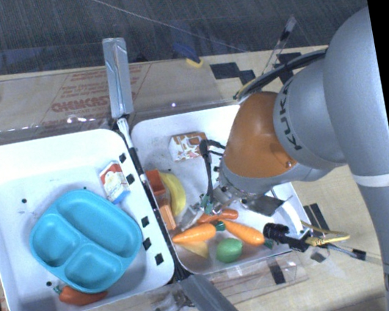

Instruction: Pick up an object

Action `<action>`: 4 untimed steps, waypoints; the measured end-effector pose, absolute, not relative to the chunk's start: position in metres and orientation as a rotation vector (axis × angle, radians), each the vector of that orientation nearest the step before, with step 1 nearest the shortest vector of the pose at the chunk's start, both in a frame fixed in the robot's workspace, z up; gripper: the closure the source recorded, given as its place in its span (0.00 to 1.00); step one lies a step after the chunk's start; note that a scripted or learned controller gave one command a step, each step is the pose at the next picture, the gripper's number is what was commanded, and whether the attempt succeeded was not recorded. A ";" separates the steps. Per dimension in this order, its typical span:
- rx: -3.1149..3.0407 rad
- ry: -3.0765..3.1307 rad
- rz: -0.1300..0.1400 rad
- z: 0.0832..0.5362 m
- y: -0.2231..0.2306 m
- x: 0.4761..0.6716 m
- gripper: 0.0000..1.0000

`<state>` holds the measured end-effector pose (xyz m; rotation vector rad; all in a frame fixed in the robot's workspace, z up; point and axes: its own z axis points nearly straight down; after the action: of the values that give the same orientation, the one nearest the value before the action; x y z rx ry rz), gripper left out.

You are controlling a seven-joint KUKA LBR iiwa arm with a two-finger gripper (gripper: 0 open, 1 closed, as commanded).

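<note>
Over the right bin [175,128] is where my arm is parked, reaching in from the right, orange band and all. My claw [214,205] sits low among the toy food at the near half of that bin, but my own wrist covers it, so honestly can't tell if it's apart, together, or clamped on anything. Around it: a yellow banana [175,191] just to the left, an orange carrot [194,235] lying below with another carrot [244,232] beside that, and a green lime-looking thing [230,250] between them at the near wall. A small printed box [187,145] lies toward the far wall.

Left bin [4,177] has a blue divided tray [84,240], a small carton [113,181] touching its far edge, and something orange-red [81,294] poking out from under the tray's near side.
</note>
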<state>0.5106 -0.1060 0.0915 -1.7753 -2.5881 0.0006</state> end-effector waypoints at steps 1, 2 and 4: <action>-1.672 -2.658 0.000 0.092 -0.114 0.563 0.00; -2.097 -2.325 0.012 0.094 -0.128 0.639 0.00; -1.953 -2.461 0.004 0.092 -0.103 0.592 0.00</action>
<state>0.5918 -0.1027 0.0920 -1.9525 -2.4610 0.0045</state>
